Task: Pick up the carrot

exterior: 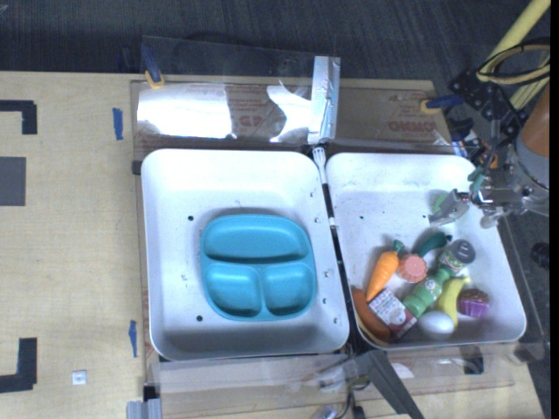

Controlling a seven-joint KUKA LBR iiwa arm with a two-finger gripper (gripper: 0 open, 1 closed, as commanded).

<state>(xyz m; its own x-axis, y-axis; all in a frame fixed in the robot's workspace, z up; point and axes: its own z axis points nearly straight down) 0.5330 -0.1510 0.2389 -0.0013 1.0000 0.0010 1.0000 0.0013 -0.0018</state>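
Note:
The carrot (382, 273) is orange with a green top, lying tilted in the left part of the right bin (384, 190), its leafy end toward the back. It leans against a pile of toy foods. My gripper (470, 208) hangs over the bin's right side, up and to the right of the carrot and apart from it. Its fingers (449, 206) stand apart with nothing between them.
Beside the carrot lie a pink round piece (411, 269), a green bottle (424, 295), a grey-lidded jar (457, 253), a yellow piece (451, 293), a purple piece (474, 303) and a white egg (437, 323). The left bin (175, 182) holds a blue divided tray (258, 264).

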